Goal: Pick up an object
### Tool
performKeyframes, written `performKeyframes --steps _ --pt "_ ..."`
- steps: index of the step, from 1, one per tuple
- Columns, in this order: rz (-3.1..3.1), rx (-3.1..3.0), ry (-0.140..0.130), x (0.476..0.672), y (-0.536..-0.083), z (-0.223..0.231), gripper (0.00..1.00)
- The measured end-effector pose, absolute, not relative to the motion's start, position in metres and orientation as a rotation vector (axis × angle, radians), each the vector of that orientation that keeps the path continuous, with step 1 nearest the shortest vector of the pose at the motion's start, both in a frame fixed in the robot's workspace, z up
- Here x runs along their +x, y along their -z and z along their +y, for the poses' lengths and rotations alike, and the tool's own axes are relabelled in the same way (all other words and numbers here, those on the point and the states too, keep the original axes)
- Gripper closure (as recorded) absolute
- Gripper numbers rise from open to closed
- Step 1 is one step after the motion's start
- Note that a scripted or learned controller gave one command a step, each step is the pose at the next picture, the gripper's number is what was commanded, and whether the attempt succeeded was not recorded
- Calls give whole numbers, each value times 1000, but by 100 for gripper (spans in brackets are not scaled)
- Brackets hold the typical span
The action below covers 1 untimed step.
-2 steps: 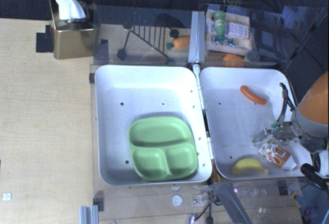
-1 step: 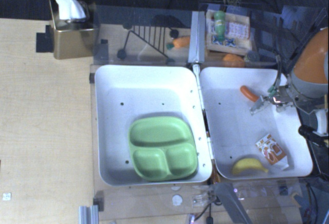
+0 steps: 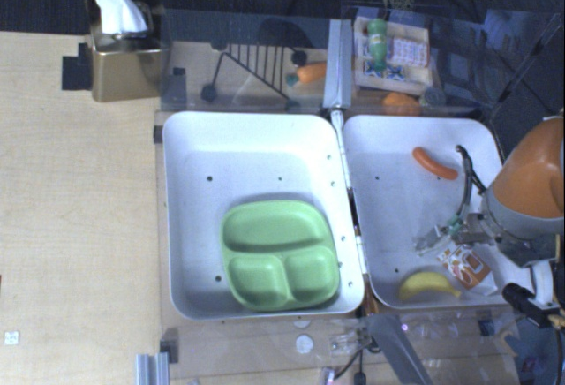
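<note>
The right bin [image 3: 388, 145] holds an orange-red sausage [image 3: 435, 163] near its back, a yellow banana [image 3: 428, 286] at its front edge, and a small orange-and-white packet [image 3: 466, 265] right of the banana. My gripper [image 3: 441, 238] hangs low in the right part of this bin, just above and left of the packet, behind the banana. The grey arm with its orange band [image 3: 537, 171] comes in from the right and hides the bin's right wall. I see nothing lifted off the bin floor.
The left bin [image 3: 203, 154] carries a green divided tray [image 3: 278, 252] in its front half. A black cable [image 3: 464, 169] loops beside the sausage. Behind the bins lie a box with a green bottle [image 3: 391, 49] and two orange items [image 3: 311, 72].
</note>
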<state>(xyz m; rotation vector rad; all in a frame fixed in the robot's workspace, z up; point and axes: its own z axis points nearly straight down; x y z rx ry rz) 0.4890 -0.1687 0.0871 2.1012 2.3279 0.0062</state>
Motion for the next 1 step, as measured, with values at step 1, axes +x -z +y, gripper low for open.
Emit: performKeyframes --steps 1 --pt "2533 1842 -6 596 -88 -201 0"
